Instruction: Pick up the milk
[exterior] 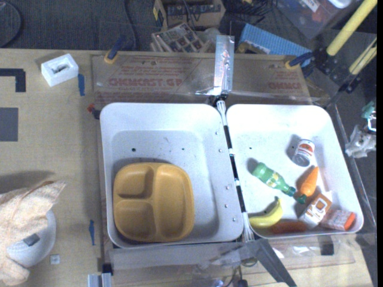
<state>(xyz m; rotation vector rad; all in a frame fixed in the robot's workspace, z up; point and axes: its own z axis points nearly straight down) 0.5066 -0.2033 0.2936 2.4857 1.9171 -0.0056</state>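
Milk carton (316, 208) in the right bin (263, 121). A carrot (308, 182) lay just behind the carton, a green bottle (272, 179) and a banana (267, 214) to its left, and a can (303, 151) farther behind. The state of the hand could not be told.

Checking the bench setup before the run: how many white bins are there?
2. The left bin holds a yellow divided plate; the right bin beside it holds the milk carton among other small items. None seems hidden.
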